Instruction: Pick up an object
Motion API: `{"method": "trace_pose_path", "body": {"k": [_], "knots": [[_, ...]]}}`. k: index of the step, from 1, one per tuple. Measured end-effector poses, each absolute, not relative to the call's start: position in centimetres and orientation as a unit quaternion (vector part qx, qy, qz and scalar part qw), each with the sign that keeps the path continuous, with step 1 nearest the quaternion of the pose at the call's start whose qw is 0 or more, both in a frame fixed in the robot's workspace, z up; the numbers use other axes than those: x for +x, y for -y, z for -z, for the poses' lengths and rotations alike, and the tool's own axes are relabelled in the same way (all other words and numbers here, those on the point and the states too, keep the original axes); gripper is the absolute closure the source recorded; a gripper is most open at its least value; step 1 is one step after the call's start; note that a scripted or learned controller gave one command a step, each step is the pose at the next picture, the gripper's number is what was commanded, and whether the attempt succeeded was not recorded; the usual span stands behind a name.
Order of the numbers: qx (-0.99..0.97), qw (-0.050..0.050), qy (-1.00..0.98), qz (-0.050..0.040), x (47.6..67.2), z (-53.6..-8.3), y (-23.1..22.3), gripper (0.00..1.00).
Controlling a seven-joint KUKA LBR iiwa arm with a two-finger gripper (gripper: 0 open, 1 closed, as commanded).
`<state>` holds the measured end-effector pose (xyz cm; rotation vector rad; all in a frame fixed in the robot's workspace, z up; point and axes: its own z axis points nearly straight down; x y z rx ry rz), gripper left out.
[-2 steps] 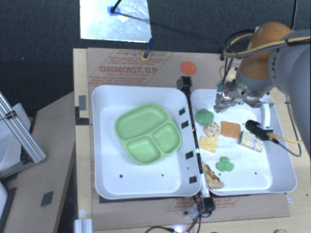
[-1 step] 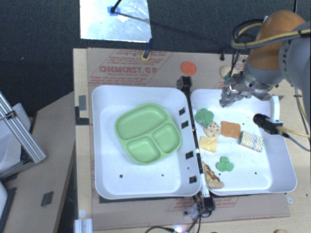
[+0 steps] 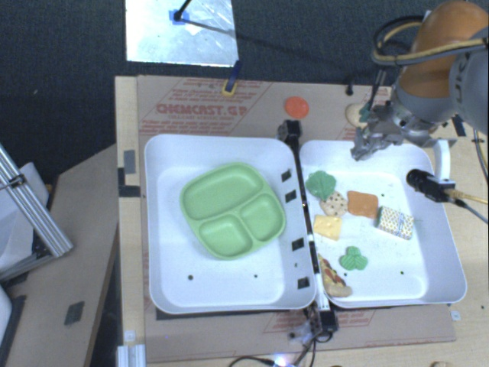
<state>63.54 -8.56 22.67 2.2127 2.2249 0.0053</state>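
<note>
Upper right, the metal gripper (image 3: pixel 365 148) hangs over the glossy white right bin (image 3: pixel 439 239); can't tell its opening. Smooth green divided plate (image 3: pixel 233 209) sits left.

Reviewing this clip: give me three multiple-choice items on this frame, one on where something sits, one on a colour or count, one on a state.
1. Where does the green divided plate lie?
A. In the left bin
B. In the right bin
C. On the cardboard behind the bins

2. How many compartments does that plate have?
A. Two
B. Three
C. Five

3. Where is the gripper relative to the food pieces in the right bin?
A. Pressed down on the plate
B. Over the bin's far rim, apart from the pieces
C. Resting on the orange disc

Answers:
1. A, the plate fills the middle of the left bin.
2. B, one long section and two smaller ones show.
3. B, it hangs near the far edge, with the green leafy piece and the orange square lying nearer the camera.
</note>
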Motion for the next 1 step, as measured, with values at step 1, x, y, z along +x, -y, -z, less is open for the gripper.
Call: {"method": "trace_pose_path", "body": {"k": [1], "knots": [[0.704, 0.001, -0.710, -0.0022, 66.90, -22.64, 4.37, 1.00]]}}
